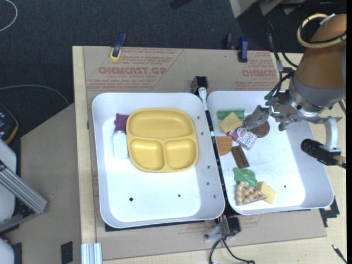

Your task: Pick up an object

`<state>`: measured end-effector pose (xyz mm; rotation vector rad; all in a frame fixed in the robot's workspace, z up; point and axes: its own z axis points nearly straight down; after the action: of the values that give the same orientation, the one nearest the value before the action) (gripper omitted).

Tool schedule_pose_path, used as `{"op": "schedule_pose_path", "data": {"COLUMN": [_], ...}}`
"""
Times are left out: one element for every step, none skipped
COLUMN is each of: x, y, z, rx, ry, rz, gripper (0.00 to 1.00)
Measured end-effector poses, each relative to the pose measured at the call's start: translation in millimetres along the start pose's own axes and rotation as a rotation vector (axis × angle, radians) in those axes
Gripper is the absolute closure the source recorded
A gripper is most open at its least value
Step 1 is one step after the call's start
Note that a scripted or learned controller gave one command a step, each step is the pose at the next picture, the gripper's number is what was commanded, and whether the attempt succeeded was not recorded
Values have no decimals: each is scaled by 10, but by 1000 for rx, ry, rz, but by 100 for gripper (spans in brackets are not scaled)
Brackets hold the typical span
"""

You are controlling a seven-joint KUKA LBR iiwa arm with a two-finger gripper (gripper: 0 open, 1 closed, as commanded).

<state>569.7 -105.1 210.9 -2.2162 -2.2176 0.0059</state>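
**Gripper low over the right bin's far pile, nothing lifted yet**

The gripper [257,121] hangs low in the right bin [308,194], over the cluster of small things near that bin's far-left corner. Whether it is open or closed cannot be told from this slanted view, and nothing shows clearly clamped in it, so the pick looks not yet done: a grasp and a lift are still left.

The likely targets sit right under it: a brown round piece [261,129] and a red-and-white wrapper [245,138], both touching or nearly touching the gripper's tip. Just beside them, towards the far-left corner, lie a green-and-yellow piece [230,118], an orange block [224,145] and a dark brown bar [239,156] along the left wall. Near the bin's front-left corner rest a green leafy item [244,176] and a yellow-and-tan wedge [253,192].

The left wall of the right bin stands close to the pile, so there is little room to shift that way. The right half and the front-right corner of this bin offer open floor for moving or retreating.

In the left bin [159,202], a yellow divided tray [162,139] sits towards the far side, with a white bottle with a purple cap [120,136] against the tray's left edge.
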Motion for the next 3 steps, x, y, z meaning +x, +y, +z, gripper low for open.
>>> {"op": "schedule_pose_path", "data": {"x": [-53,-124,-121], "y": [-30,-66,-51], "z": [623,1090,1237], "rx": [2,0,-6], "ry": [0,0,1], "rz": [2,2,1], "gripper": [0,0,0]}}
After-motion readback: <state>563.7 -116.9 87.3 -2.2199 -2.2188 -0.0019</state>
